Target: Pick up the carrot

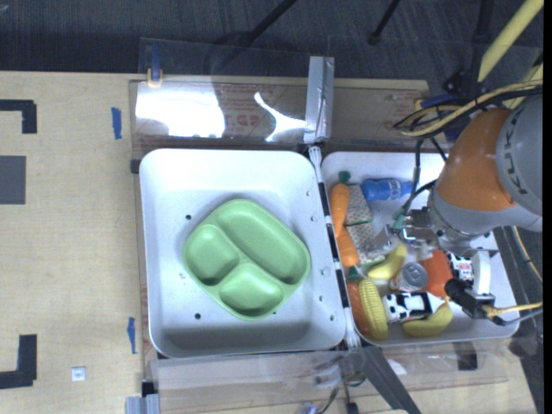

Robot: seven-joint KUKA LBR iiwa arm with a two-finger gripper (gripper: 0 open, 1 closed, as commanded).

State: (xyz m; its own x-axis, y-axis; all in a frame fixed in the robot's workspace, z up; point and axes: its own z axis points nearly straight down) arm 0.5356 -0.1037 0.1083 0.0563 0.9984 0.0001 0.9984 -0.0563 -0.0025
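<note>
The carrot (342, 221) is long and orange with a green top. It lies along the left wall of the right bin (379, 158), top end pointing to the far side. My gripper (419, 264) hangs below the orange-banded wrist (470, 179) over the middle of that bin, to the right of the carrot and apart from it. It is low among the cluttered items, and nothing shows clearly between its fingers.
Around the gripper lie a blue bottle (385, 189), a corn cob (372, 304), two bananas (388, 266) (431, 319), a black-and-white toy (405, 304) and an orange item (437, 274). The left bin (164, 197) holds a green divided plate (246, 255).
</note>
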